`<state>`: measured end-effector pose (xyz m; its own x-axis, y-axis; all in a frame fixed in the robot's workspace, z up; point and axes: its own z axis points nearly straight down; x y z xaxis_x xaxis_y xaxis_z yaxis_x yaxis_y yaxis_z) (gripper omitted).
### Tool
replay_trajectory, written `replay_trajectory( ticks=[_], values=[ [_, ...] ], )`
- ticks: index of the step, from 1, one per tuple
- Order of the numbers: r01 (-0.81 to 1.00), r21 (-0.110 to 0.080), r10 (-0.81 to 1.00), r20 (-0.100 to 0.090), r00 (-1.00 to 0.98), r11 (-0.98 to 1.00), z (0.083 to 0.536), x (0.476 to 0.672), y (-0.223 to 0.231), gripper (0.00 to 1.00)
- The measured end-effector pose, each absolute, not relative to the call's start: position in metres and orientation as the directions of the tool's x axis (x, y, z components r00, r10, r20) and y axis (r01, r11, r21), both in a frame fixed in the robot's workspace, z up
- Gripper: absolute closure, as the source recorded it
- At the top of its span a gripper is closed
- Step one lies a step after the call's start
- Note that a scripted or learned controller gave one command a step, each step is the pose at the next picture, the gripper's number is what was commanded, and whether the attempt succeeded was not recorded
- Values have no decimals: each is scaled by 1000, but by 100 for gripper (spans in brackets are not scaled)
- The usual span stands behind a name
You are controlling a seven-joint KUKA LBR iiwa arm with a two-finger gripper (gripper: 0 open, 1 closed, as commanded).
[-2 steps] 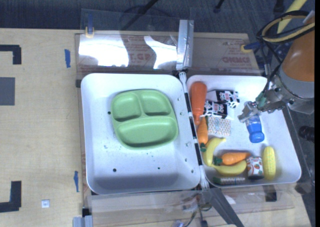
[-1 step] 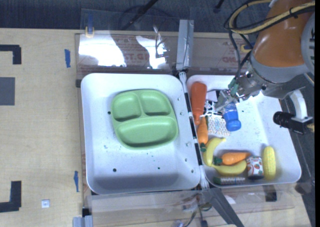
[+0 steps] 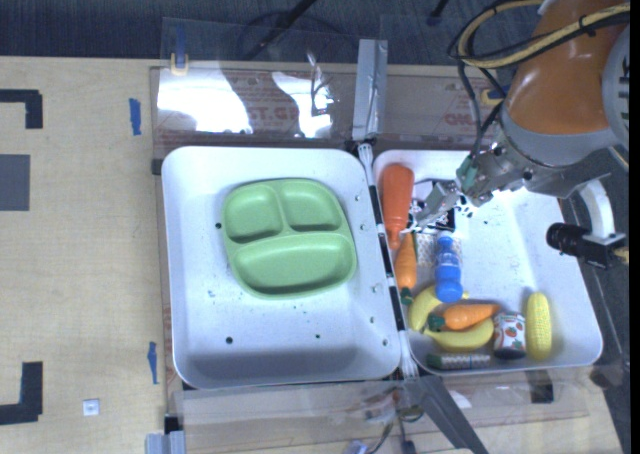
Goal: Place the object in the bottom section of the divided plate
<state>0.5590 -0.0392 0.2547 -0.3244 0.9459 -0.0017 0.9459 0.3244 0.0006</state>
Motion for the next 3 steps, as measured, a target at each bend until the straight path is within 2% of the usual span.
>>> replay_trajectory(
  ticks=[1,2,3],
  values=[
    [947,3,947,-4,-321,321,263,561,-39,100],
    [978,1,978,-2,-207,207,244,574,42,100],
    [997,-6,997,-1,-82,82,243,491,92,100]
  ],
)
